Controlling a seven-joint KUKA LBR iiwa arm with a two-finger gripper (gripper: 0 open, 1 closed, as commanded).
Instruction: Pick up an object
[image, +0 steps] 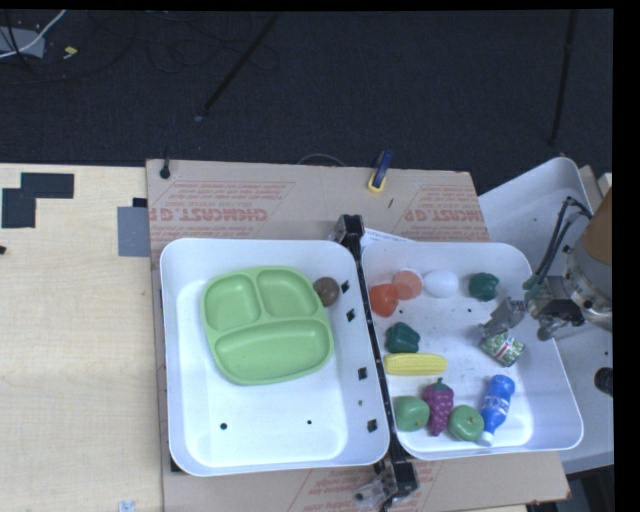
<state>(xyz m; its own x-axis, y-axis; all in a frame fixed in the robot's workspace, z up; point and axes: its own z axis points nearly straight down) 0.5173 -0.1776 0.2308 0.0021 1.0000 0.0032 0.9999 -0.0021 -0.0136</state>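
- Presently, the approach step is judged to be in hand: the gripper (527, 316) is seen low over the right bin (548, 420), near its right wall.
- How far the gripper is open cannot be told, and nothing is seen held in it.
- Just beside and below the gripper, a small crumpled green-and-white packet (502, 348) lies on the bin floor; it is judged the likeliest target.
- Next, a descent centred over the packet is called for, clear of the blue bottle (495, 398) nearer the front edge.
- A green divided plate (268, 325) is carried in the left bin (190, 420).
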